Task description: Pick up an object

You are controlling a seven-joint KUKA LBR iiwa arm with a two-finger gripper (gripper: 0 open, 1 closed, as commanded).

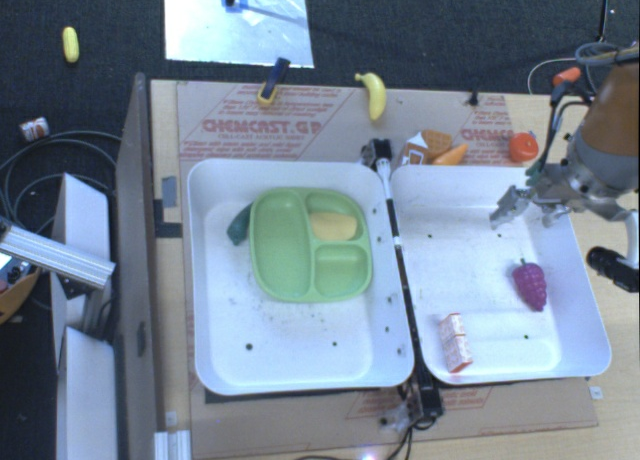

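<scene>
Seemingly, the approach step is in hand: the gripper (510, 206) is seen at the right of the frame, hanging over the upper part of the right bin (590, 348), with nothing between its fingers. Whether those fingers are spread or pressed together cannot be told, since they are small and partly blurred. Two likely picks are seen in that bin. A purple grape bunch (531, 284) lies below and to the right of the gripper, near it but apart. A small carton (456, 341), pale with reddish sides, lies on its side in the lower middle of the bin, further off. The grape bunch is judged the closer target; it looks knobbly and rounded, so a centred, straight-down grasp would be called for. For the next move, the gripper would have to be shifted over the chosen thing and lowered around it.

In the left bin (215, 368) a green divided tray (300, 273) is seen, with a yellow piece (335, 226) in its upper right compartment and a dark green thing (239, 224) just beside its left edge.
</scene>
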